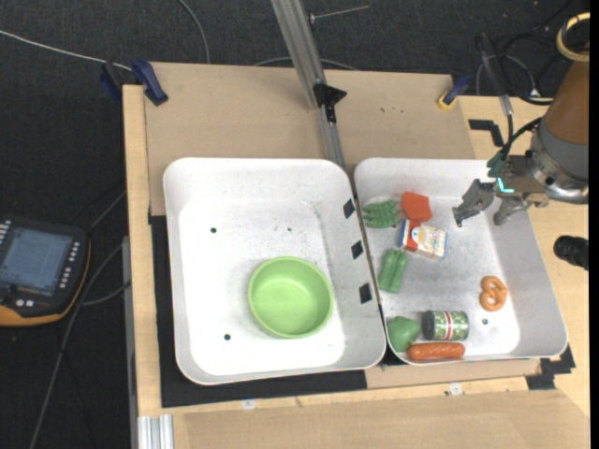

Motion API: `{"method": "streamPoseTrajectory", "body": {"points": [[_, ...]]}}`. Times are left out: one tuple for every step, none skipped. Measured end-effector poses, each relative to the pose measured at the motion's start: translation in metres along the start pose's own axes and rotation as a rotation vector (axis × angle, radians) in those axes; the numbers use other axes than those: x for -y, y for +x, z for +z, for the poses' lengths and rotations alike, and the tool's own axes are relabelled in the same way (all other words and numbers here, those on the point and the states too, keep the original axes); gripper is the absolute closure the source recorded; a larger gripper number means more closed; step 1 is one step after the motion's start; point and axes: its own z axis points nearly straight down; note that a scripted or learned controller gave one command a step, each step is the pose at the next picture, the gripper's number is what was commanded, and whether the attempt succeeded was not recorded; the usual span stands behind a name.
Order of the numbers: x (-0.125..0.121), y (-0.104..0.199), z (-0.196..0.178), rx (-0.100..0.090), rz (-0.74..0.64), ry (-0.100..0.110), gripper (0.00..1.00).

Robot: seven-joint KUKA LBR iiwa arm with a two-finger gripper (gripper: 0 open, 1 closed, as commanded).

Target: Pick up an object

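Note:
My gripper (489,210) hangs over the back right part of the right bin (533,279), its two dark fingers spread apart with nothing between them. To its left lie a red block (416,205) and a small white carton (425,240). A green leafy toy (380,214) lies at the bin's left wall. A green pickle-like piece (393,271) lies lower. A pretzel (493,293) sits right of centre. Along the front edge are a green pepper-like toy (402,331), a small can (445,325) and a red sausage (436,351).
The left bin (197,195) holds a green bowl (290,296). A metal pole (301,40) rises from the back between the bins. A pendant (37,269) lies off the bench at the left. Blue clamps (148,80) grip the bench's back corners.

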Motion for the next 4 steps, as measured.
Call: {"method": "streamPoseTrajectory", "body": {"points": [[0.0,0.0,0.0,0.0,0.0,0.0,0.0],[0.0,0.007,0.044,0.0,-0.001,0.004,0.0],[0.011,0.008,0.098,-0.001,0.001,0.005,0.0],[0.012,0.008,0.15,-0.001,0.0,0.005,0.0]]}}
